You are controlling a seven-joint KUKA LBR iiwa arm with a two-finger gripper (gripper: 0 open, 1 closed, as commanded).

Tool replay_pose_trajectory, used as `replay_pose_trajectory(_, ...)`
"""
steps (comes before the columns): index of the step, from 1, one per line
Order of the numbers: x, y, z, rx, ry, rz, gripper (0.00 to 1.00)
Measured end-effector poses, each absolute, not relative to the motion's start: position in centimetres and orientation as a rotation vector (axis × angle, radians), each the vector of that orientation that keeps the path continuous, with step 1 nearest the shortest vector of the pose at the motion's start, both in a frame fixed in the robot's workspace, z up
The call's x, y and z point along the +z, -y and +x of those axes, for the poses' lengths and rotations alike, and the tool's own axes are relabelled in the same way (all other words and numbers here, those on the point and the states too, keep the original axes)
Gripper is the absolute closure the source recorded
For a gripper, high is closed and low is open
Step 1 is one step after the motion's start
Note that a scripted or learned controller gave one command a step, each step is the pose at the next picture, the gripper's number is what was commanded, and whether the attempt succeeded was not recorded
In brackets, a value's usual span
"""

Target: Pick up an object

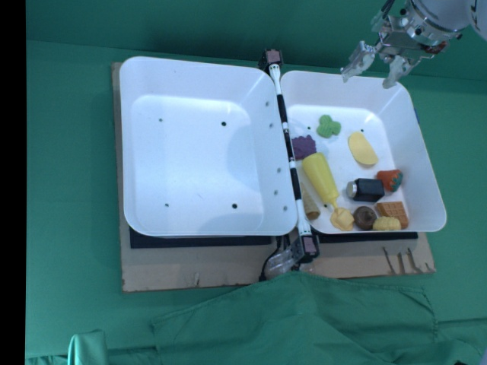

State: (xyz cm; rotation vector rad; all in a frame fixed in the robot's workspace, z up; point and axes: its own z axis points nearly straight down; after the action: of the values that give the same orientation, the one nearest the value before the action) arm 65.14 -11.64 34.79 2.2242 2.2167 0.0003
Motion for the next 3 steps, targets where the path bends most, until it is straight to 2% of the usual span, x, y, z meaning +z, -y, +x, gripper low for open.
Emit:
replay_pose_trajectory(1, 34.8, 11.6, 65.1, 0.000, -2.217, 2.224, 0.00)
replay_pose_trajectory(2, 30.7, 11.9, 64.6, -0.005, -2.216, 2.226, 0.00)
replay_pose_trajectory(3, 25.4, 12.0, 65.6, -0.007, -2.218, 2.227, 0.00)
